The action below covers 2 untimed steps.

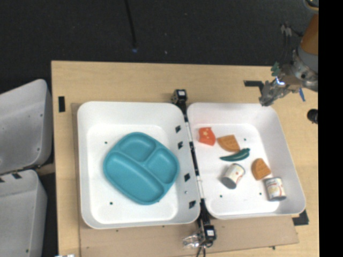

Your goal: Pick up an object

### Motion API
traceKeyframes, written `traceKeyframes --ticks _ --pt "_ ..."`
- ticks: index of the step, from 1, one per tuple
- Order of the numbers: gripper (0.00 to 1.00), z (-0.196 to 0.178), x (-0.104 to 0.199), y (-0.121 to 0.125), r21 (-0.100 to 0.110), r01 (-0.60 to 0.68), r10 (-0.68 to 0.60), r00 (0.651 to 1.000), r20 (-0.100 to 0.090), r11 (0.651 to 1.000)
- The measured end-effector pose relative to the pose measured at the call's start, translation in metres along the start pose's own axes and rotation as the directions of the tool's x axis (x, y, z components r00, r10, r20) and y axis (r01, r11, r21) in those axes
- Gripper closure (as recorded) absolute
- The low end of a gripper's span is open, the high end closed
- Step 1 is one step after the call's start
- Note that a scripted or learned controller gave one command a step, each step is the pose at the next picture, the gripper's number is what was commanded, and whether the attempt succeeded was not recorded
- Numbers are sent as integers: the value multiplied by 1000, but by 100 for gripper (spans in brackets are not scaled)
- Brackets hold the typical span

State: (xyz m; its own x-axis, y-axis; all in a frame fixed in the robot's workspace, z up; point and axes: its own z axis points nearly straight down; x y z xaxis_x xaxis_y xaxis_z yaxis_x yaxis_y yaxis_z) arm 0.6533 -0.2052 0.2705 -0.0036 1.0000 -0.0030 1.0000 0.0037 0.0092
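The right bin (211, 202) holds a red block (207, 136), an orange wedge (229, 142), a green pepper (236, 155), a small white-and-grey cup on its side (233, 175), an orange-brown piece (261, 168) and a small white can with a red label (274, 188). My gripper (266, 97) hangs at the far right, above the bench just beyond the right bin's back corner, with nothing visibly between its fingers. It is well apart from all the objects.
The left bin (91, 208) holds a teal divided plate (141, 167). A black clip (179, 96) sits at the back where the bins meet, and another fitting (205, 233) at the front. Grey panels (21, 127) stand at the left.
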Motion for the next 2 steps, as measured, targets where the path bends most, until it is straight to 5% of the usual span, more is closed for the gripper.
traceKeyframes --ticks 1,2 --pt "100 -17 -1 1 5 2 -2 1000 -1 1000" --pt "100 -3 46 -5 9 1 -1 1000 -2 1000"
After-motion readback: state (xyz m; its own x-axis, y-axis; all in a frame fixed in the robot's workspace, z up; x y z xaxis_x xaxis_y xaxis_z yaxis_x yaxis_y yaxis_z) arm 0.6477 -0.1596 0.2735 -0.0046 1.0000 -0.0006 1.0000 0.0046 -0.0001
